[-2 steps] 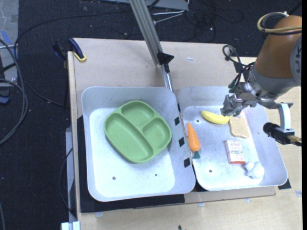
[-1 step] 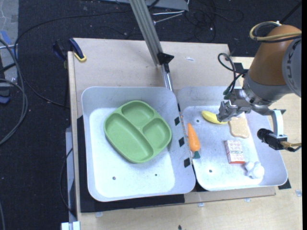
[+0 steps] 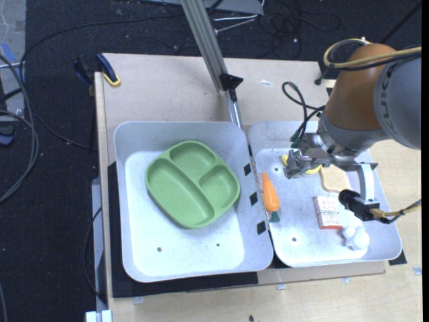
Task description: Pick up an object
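Two white bins sat side by side; my gripper (image 3: 295, 168) hung low over the right bin (image 3: 295, 243), near its upper left part, beside something yellow (image 3: 312, 168). An orange carrot (image 3: 269, 192), a small red-and-white box (image 3: 329, 212) and a white lump (image 3: 354, 237) lay loose there. A green divided plate (image 3: 192, 183) filled the left bin (image 3: 134, 247).

Even, diffuse overhead light is falling across the bench (image 3: 167, 79), leaving its wood pale and slightly washed out. The two white bins, left (image 3: 134, 247) and right (image 3: 382, 250), are reflecting brightly, nearly clipping, with no sharp glare spots. Shadows are staying soft and short, showing as a dark fringe under the bins' near edges. The dark floor (image 3: 47, 113) is rendering dim and grainy. Focus is holding moderately soft throughout, with fine detail smearing.
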Available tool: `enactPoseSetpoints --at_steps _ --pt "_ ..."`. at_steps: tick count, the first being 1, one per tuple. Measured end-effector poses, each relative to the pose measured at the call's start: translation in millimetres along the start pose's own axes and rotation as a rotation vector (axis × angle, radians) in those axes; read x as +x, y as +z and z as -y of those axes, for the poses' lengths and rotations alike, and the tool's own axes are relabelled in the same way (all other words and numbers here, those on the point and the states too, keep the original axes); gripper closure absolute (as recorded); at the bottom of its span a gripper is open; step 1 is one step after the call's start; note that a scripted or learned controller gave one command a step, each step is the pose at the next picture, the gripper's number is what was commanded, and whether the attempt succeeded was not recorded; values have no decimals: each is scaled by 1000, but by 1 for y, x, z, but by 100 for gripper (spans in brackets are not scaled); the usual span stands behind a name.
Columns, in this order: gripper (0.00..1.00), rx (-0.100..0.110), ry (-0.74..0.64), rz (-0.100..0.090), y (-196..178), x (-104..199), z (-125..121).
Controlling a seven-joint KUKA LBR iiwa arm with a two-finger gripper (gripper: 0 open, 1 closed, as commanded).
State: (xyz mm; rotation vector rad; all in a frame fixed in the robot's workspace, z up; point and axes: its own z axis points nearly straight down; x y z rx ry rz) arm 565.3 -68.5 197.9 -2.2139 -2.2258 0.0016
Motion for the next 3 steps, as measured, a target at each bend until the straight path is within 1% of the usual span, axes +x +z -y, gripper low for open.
enactPoseSetpoints --at_steps 1,2,3 --pt "100 0 0 0 1 48 19" --pt "100 0 -2 -1 -1 94 29" --pt "100 -3 -3 -1 -15 154 43"
